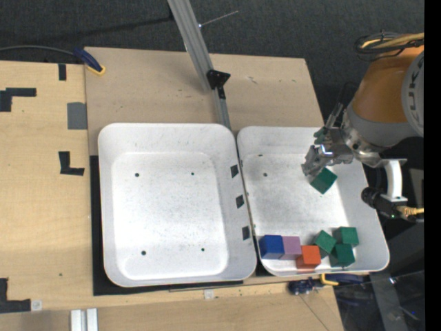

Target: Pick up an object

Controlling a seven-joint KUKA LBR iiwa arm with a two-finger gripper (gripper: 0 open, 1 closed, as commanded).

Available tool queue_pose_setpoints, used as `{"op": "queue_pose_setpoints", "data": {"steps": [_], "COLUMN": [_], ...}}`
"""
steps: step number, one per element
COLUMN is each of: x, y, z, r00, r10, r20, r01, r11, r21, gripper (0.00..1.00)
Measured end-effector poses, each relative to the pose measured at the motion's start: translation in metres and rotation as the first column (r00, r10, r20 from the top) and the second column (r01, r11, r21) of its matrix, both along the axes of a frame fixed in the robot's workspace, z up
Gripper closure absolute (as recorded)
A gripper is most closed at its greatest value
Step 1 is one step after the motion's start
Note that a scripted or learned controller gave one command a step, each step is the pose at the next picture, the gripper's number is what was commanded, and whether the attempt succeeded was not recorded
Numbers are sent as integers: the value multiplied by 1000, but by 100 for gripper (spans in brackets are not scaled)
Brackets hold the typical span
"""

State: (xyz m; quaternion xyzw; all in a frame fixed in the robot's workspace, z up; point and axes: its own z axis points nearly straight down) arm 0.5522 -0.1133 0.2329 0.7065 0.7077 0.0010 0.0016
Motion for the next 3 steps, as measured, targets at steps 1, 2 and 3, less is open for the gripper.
{"op": "queue_pose_setpoints", "data": {"steps": [1, 2, 3], "x": [-3, 1, -6], "y": [64, 115, 162], "z": [-4, -12, -3], "r00": [1000, 1000, 1000], "r10": [5, 5, 6], "r20": [-5, -7, -5], "r01": [-5, -5, -6], "r11": [1000, 1000, 1000], "r21": [3, 2, 3], "gripper": [100, 100, 100]}}
